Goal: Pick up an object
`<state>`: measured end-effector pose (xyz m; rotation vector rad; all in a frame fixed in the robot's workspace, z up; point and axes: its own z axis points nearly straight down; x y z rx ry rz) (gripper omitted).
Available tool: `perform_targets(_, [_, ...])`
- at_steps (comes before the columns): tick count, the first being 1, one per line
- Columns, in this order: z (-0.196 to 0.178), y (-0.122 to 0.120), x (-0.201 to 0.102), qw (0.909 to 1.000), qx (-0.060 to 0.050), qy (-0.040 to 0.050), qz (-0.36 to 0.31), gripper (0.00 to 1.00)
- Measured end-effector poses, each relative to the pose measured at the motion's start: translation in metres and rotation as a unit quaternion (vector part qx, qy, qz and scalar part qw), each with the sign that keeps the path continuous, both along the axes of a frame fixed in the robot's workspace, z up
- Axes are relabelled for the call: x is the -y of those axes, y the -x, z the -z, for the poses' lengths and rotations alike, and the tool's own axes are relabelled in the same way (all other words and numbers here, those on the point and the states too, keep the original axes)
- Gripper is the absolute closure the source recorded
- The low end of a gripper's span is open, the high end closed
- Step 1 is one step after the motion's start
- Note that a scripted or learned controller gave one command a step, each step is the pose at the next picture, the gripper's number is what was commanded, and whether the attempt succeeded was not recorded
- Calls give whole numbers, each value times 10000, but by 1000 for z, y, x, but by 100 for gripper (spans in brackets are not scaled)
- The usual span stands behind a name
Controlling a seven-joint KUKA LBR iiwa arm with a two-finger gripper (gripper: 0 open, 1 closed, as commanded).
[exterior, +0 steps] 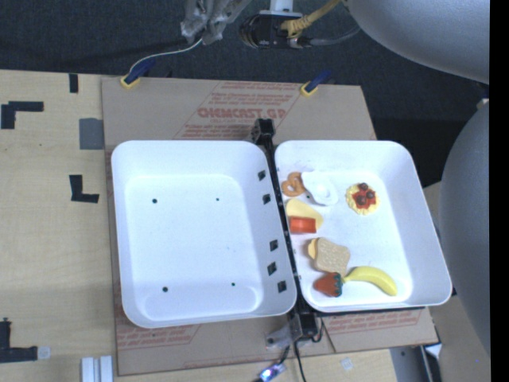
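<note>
A cardboard sheet (238, 114) is covering the counter (48, 213) beneath two white bins; the left bin (127, 237) is lying beside the right bin (413, 213), which is holding a pretzel (293, 185), a tart (362, 198), a bread slice (329, 255), a strawberry (328, 285) and a banana (372, 278); the pincer (208, 18) is hanging well above the bins at the top edge, and I cannot tell its state.

Smooth, rounded grey arm (433, 18) casings fill the upper right. A white cylindrical section meets a dark wrist ringed by black cables and a yellow braided lead, above a pale metallic gripper (208, 18).
</note>
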<state>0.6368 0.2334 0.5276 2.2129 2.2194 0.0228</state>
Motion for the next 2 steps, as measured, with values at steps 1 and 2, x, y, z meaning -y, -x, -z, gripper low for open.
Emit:
perform_targets(1, [169, 100, 0, 9998, -174, 57, -4, 100])
perform_targets(2, [23, 119, 0, 10000, -12, -8, -5, 100])
